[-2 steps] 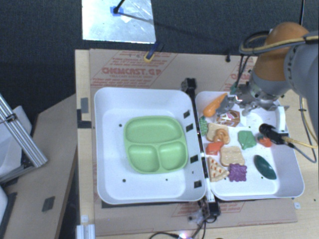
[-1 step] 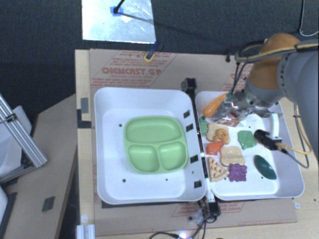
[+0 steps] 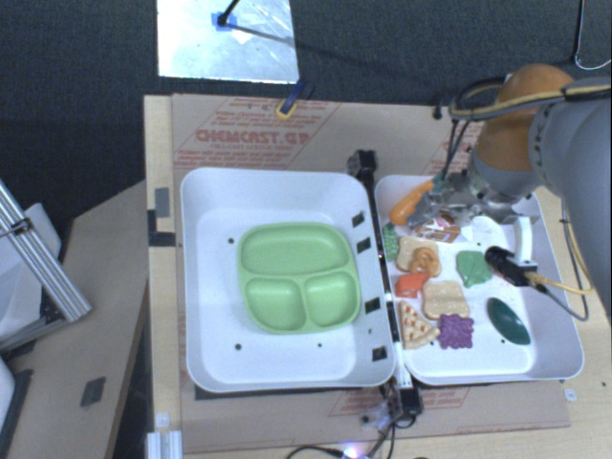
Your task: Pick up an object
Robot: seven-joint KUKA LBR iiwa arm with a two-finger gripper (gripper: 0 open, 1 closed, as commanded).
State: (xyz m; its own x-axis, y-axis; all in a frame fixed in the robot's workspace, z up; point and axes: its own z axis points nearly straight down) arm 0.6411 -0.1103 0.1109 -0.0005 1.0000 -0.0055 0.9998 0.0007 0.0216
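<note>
Worktop (image 3: 249, 127) carries two white bins side by side. The arm (image 3: 564, 151) reaches in from the right, over the far end of the right bin (image 3: 550, 338). Left bin (image 3: 206, 256) holds just a green divided plate (image 3: 296, 275), not a likely pick. All the small toy food is in the right bin, so the target is there. Tool (image 3: 442, 204) sits low at that bin's far left corner, just beside an orange carrot (image 3: 411, 202) and right above a red-and-white striped piece (image 3: 440, 228). Can't tell whether the tool is wide or narrow from this angle, and nothing is visibly gripped. My read: this is the approach/descend step and the grasp isn't confirmed. The likely target is the carrot or the striped piece, but I can't say which. Rest of the pile, nearer the camera: a slice of toast (image 3: 445, 299), a dark green oval (image 3: 508, 320), a green leafy piece (image 3: 472, 266), a tan pretzel-like piece (image 3: 419, 255), a pizza slice (image 3: 414, 325), purple grapes (image 3: 456, 331) and a small red piece (image 3: 411, 283). They're packed close along the left wall, several touching. The next move needs the tool centred on one item only, closed around it and lifted straight up. The risk I see is clipping the bin wall or pinching the carrot and the striped piece together, since they lie so close. The striped piece looks flat, so it's probably the harder grab. The carrot has more body to close on.
</note>
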